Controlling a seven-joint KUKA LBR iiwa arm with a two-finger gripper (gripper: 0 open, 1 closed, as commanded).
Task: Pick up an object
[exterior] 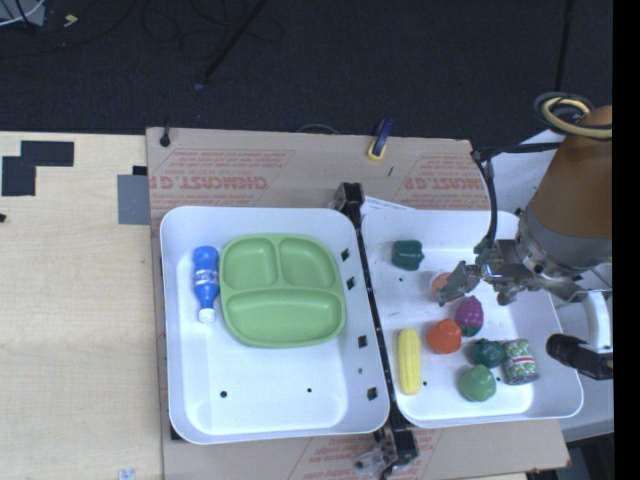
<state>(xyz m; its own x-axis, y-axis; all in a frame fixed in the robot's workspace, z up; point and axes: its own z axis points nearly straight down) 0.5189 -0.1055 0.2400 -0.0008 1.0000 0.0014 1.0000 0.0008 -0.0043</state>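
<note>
Jaws spread and empty, the gripper (pixel 478 284) hangs low over the right-hand bin (pixel 560 408), just above a small orange piece (pixel 438 282) and beside a purple toy (pixel 469 314). The step appears to be the approach. Next, a straight descent onto one piece, clear of the tomato (pixel 444 337), corn cob (pixel 408 360) and green pepper (pixel 407 254).

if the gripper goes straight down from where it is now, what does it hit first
Most likely the small orange-red thing by the gripper, over the right bin. The purple object lies just below it in the view. Depth is hard to judge from this slanted camera, so it might land on bin floor instead.
</note>
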